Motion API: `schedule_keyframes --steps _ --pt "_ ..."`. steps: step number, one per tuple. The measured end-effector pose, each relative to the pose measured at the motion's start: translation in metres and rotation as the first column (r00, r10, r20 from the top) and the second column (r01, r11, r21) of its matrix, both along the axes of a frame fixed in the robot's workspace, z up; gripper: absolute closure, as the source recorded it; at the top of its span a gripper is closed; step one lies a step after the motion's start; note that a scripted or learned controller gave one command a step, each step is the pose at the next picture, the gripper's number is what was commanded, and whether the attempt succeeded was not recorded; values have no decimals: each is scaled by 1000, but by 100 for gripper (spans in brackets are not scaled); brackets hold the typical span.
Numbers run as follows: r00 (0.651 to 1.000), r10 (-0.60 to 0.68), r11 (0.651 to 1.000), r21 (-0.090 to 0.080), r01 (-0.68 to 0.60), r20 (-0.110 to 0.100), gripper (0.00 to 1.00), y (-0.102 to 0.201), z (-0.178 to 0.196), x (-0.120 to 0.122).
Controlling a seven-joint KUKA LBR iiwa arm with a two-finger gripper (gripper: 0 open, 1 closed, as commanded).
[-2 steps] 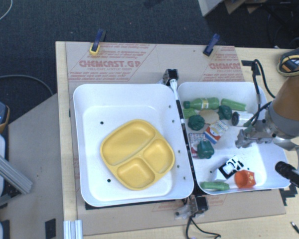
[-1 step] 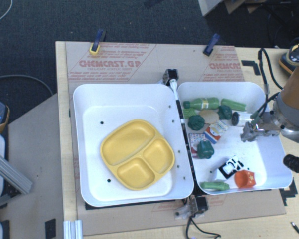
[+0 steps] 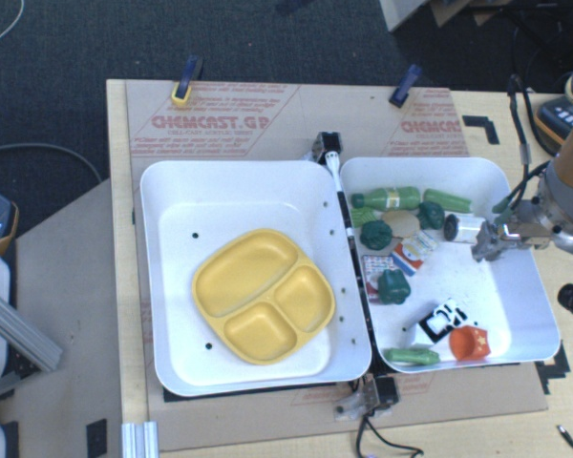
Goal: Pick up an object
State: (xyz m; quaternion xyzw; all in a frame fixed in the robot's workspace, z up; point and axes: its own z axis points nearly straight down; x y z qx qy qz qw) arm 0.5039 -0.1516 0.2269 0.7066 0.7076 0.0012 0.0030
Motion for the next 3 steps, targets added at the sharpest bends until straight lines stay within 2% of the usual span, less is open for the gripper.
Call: schedule_keyframes --steps 1,3 --pt "1000 6 1000 3 -6 -1 100 54 8 25" --pt "1000 3 1000 2 -3 -3 100 132 -12 66"
